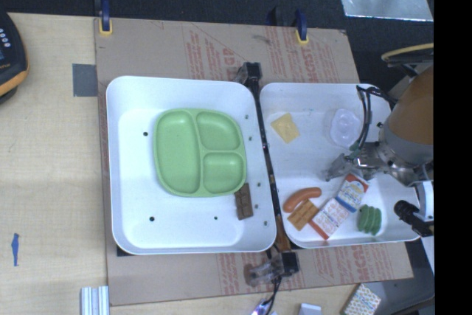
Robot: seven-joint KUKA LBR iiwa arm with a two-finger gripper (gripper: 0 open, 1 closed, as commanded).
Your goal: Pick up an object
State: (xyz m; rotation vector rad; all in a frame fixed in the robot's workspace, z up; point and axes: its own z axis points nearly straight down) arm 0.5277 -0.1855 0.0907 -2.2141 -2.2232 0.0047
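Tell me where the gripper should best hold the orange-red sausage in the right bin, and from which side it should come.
Probably at the middle of the orange-red sausage, from straight above, fingers closing across its narrow width. It lies flat and long, tilted up toward the right, and the orange cracker sits close below it, so its ends give less room.

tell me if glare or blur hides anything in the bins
Camera view: lighting is even and soft; the white right bin is bright enough that the clear cup nearly washes out; the green plate reads cleanly; the pincer looks slightly soft, its fingers hard to resolve.
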